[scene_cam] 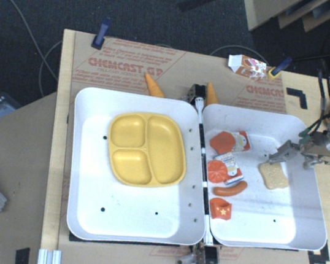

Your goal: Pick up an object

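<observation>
The right bin holds several toy foods. A tan bread slice lies at its middle right. Along the left wall lie a red round piece, a red-and-white packet, a red-and-white piece, a sausage and a red square piece. My gripper comes in from the right, low over the bin, just above the bread slice's upper edge. Nothing shows held in it.
In the left bin sits a yellow divided plate. Behind the bins, two orange carrot-like pieces lie on the board, and a small carton lies farther back. Cables hang at the right edge.
</observation>
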Action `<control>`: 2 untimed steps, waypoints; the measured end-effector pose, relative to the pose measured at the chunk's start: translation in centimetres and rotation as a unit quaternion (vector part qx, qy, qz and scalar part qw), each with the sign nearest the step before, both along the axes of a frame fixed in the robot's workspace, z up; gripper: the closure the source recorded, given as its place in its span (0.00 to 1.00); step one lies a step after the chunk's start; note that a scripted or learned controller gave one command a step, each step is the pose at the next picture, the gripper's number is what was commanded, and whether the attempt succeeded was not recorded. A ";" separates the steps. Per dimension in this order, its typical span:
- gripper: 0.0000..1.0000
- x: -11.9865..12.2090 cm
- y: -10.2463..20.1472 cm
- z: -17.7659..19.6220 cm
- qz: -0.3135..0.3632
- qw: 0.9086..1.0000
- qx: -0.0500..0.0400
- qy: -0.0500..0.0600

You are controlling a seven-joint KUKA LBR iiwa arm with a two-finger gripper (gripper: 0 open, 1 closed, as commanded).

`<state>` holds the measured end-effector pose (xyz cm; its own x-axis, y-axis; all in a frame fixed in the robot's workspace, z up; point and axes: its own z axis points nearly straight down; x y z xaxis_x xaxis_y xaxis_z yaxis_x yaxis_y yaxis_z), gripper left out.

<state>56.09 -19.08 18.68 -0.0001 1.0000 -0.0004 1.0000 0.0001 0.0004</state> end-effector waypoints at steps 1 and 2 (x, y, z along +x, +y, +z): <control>0.00 4.4 8.2 -8.4 0.001 1.000 0.002 0.002; 0.00 10.6 6.8 -10.2 0.001 1.000 0.000 0.000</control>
<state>66.67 -12.26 8.48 -0.0016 1.0000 -0.0010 1.0000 0.0016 0.0014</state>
